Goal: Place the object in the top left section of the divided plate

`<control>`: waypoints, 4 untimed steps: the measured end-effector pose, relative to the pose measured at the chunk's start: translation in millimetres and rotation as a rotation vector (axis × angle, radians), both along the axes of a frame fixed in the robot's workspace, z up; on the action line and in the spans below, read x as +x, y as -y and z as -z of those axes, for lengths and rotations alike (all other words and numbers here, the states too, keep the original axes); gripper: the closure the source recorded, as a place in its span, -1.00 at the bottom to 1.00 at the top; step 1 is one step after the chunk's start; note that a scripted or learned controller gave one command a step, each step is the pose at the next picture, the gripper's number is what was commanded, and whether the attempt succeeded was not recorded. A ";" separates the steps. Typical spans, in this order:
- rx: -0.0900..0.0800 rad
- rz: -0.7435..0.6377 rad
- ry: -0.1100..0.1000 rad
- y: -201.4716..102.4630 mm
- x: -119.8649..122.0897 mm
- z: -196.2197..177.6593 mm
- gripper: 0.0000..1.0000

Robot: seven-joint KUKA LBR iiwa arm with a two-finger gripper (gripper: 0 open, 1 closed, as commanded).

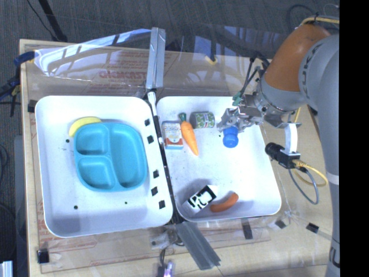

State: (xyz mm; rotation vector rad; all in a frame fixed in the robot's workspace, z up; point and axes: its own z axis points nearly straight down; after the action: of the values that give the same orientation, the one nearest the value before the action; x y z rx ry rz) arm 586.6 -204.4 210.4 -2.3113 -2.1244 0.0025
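The task looks to be at an early stage, by this judgement; the plate (109,157) in the left bin (52,212) has nothing in any of its three sections, and only a yellow piece (83,123) shows just beyond its upper left rim. The gripper (233,123) hangs over the upper part of the right bin (259,195), with a blue cup (230,138) directly beneath it; the likely target is that cup, though whether the tool grasps it or merely hovers above cannot be told, since the contact is too small to read. What remains, then, is a confirmed grasp, the carry across the divider, and the release over the plate's top left section. The cup is small, round and bright blue, seemingly upright; near it lie a carrot (190,137), a can (202,119), a carton (172,134), a sausage (223,202) and a black-and-white box (202,197).
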 end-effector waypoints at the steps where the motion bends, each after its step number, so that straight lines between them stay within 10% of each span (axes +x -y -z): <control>1: 0.000 -0.138 0.001 -78.0 41.0 4.9 1.00; 3: 0.000 -0.373 -0.001 -240.9 12.2 4.4 1.00; 4: 0.000 -0.372 0.000 -240.4 12.3 4.3 -1.00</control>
State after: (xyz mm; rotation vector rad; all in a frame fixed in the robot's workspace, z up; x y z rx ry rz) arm 598.9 36.0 206.2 -1.8787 -2.5151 0.0033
